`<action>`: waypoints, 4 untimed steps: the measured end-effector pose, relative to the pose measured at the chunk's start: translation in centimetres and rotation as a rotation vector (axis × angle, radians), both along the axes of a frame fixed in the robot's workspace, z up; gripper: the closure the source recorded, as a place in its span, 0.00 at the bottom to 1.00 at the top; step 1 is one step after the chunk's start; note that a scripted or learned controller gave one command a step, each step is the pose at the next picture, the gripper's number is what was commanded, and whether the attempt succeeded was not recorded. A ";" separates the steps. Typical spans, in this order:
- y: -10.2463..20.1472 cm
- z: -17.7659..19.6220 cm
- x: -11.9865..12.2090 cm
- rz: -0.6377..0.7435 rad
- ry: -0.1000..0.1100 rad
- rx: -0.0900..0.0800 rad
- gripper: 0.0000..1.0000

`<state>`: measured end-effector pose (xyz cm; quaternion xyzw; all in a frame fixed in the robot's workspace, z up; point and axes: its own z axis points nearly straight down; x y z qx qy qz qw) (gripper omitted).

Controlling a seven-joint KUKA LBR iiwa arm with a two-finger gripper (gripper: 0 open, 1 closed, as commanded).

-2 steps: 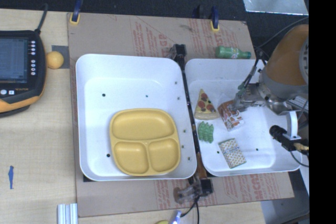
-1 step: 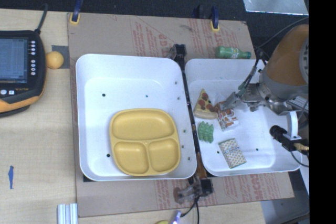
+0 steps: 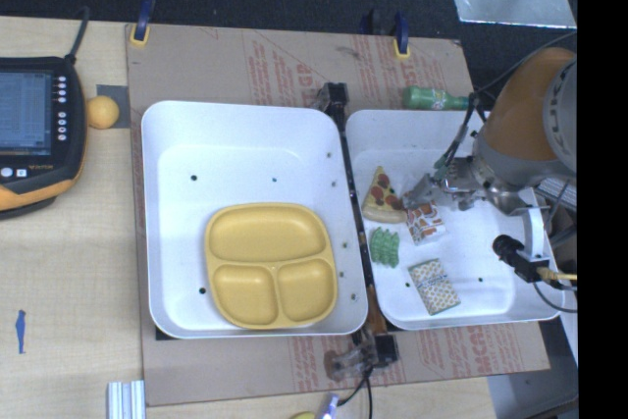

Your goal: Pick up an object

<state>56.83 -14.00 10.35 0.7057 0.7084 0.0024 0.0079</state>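
gripper [image 3: 432, 191]: low inside the right bin [image 3: 491, 304], at the end of the grey arm [image 3: 525, 128] that comes in from 3 o'clock; the tip sits near the bin's upper middle

grip state: I cannot tell how far the tool is spread, and nothing can be made out caught in it; the tip is a dark tangle of metal and cable at this size

nearest thing: small red-and-white packet [image 3: 424, 224], just below the tip, at about 6 o'clock from it, touching or nearly so; which of the two I cannot tell

packet's long axis: short and blocky, tilted a little, running roughly 11 to 5 o'clock

next nearest: pizza slice [image 3: 381, 196], at 9 o'clock from the tip, near the bin's left wall, its point toward 12 o'clock

others in the right bin: green leafy piece [image 3: 385, 247] at about 8 o'clock from the tip; patterned flat packet [image 3: 433, 286] at 6 o'clock, well beyond the red-and-white one

left bin [image 3: 245, 128]: holds a yellow divided tray [image 3: 271, 263], far off at 8 to 9 o'clock across the divider

judgement: the coming move likely turns on the packet lying under rather than beside the tip, so a short drop toward 6 o'clock should suit
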 end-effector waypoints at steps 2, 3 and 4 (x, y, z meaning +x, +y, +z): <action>0.3 1.4 0.4 0.003 -0.009 0.007 0.00; 4.4 -1.0 1.9 0.002 0.013 0.006 0.00; 4.3 0.1 2.0 0.003 0.011 0.005 1.00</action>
